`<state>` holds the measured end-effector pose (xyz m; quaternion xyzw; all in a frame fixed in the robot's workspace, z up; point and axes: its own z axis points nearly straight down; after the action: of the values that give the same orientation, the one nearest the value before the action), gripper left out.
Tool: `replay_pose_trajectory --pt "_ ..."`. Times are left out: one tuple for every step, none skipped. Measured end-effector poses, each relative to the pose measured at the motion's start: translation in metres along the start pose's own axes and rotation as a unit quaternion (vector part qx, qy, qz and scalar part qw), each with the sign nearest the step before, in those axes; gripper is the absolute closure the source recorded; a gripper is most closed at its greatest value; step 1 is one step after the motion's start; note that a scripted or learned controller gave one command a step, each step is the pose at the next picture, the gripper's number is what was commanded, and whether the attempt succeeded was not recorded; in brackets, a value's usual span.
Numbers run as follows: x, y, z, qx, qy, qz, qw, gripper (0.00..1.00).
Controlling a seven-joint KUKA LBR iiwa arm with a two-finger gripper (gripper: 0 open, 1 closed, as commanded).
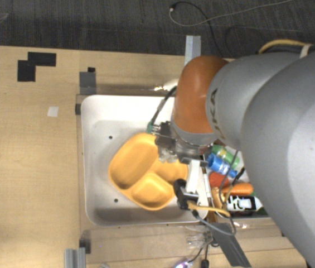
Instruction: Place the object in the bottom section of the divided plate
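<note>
Grey arm (280,144) fills the right side of the view, nearest the lens, its orange band (197,96) sitting above the wrist; wrist reaches down over the seam between the two white bins; end effector (175,156) sits below the band, at the right edge of the yellow divided plate (140,172); state of the end effector cannot be told from this angle, the wrist housing hides it; no object visible between it and the plate.

Divided plate lies in the left bin (98,149), tilted diagonally, roughly centre-right of the bin floor; one large section toward upper left, smaller sections toward lower right; the lower section (151,193) shows bare yellow; a further section lies partly under the wrist, contents not readable.

Right bin mostly covered by the arm; a cluster of small things shows at its left margin, just beside the wrist: blue item (221,165), green item (228,154) behind it, red-orange item (224,180), orange carrot-like piece (241,188), black-and-white item (243,204) lowest; which of these is the task's object cannot be told; all lie outside the plate.

Wooden worktop (29,166) to the left carries black markers (36,65); dark carpet (90,10) and a thin cable (224,13) run along the top.
</note>
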<state>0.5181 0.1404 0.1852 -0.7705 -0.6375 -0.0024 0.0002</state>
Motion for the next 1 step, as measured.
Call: replay_pose_trajectory --pt "0.0010 0.0012 -0.0106 -0.001 0.001 -0.003 1.0000 1.00"
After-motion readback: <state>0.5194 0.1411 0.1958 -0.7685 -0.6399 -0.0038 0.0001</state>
